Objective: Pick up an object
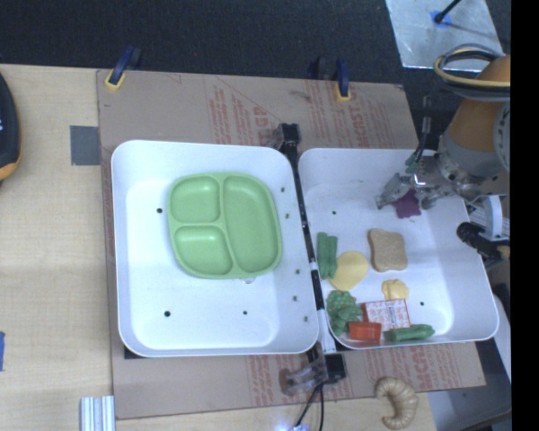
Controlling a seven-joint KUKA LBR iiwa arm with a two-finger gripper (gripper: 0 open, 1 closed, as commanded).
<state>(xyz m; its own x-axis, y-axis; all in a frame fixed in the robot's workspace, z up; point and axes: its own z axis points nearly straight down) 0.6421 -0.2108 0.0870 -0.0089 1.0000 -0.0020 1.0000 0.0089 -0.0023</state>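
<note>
Right now the pincer sits low in the right bin, near its far side, fingers spread wide over a small purple object that lies between them, not visibly clamped. Nearer the front of that bin lie a slice of bread, a yellow piece, a green pod and a cluster of small food items. The left bin holds a green divided plate. A croissant rests on the worktop outside the bins.

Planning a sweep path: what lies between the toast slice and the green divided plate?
Camera view: the yellow piece, a green stick and both bins' adjoining walls.
</note>
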